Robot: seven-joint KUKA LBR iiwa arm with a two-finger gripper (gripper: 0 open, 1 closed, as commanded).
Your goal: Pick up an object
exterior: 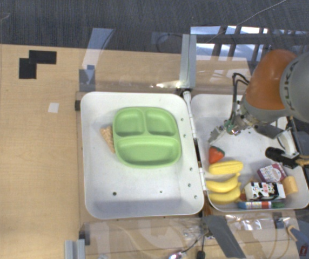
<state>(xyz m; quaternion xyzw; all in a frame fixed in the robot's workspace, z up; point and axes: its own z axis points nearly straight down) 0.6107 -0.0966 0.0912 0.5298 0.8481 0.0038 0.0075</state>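
The hand (217, 135) hangs low in the right bin (203, 112), fingers apparently spread and holding nothing. Just below lies a strawberry (215, 155), touching two bananas (224, 178). The strawberry looks like a light, stiff, smooth toy, best pinched across its middle. The arm hides the bin's far corner; the fingertips are hard to make out.

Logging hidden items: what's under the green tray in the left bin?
A tan, textured item pokes out from beneath the green tray's left edge. How far it runs underneath, and whether anything else lies there, is covered.
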